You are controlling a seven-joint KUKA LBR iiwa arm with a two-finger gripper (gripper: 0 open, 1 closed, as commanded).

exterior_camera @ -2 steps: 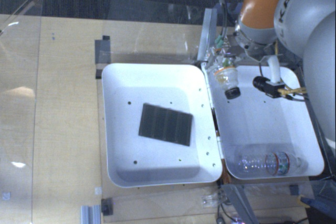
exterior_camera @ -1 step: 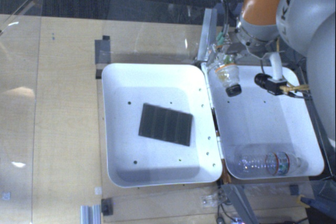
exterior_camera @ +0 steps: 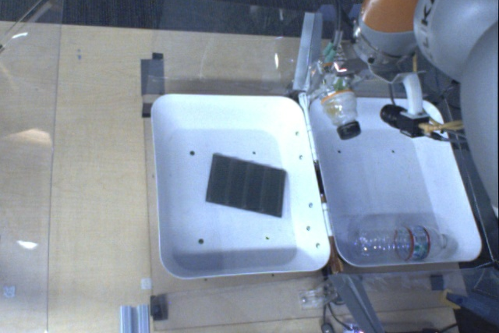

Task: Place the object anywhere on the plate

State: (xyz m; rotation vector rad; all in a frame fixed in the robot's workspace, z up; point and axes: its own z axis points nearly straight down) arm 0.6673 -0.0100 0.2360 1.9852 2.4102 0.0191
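overhead, end effector (exterior_camera: 341, 93), grip unclear, by small bottle (exterior_camera: 341, 110) at right bin's (exterior_camera: 460, 191) far-left corner

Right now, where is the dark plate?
The dark plate lies flat in the middle of the left bin, left of the bin that holds the clear bottle.

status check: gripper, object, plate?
Gripper over right bin's far-left corner, small bottle at its tip; grasp unclear. Dark plate in left bin. Clear bottle lies near edge, right bin.
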